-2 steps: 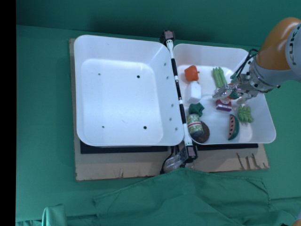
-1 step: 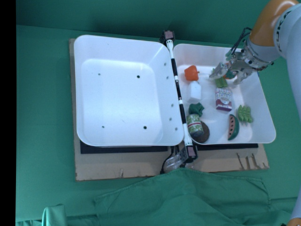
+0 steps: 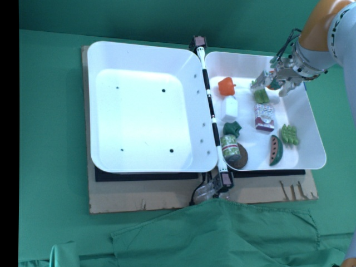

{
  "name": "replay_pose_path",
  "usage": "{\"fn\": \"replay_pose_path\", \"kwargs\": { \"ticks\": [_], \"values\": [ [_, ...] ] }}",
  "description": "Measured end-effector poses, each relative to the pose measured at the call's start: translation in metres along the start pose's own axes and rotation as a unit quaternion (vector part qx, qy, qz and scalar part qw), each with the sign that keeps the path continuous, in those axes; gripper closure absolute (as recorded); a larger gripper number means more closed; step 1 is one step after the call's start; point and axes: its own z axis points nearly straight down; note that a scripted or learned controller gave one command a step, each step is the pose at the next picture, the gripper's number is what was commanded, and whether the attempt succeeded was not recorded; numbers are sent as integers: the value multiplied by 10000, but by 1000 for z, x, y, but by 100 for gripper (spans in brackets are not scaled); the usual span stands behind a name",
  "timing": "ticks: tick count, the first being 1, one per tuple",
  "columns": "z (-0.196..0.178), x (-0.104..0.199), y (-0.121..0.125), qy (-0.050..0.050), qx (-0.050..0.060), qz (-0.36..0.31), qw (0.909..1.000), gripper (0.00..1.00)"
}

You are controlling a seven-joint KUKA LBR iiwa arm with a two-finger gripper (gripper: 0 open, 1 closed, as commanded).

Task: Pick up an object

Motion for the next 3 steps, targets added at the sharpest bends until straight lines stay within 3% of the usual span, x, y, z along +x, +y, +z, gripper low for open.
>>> {"fn": "replay_pose_path", "kwargs": {
  "ticks": [1,3],
  "values": [
    [-62,7,3,31,59,-42,10000,100],
    [-171,20,0,30,51,47,10000,100]
  ]
}}
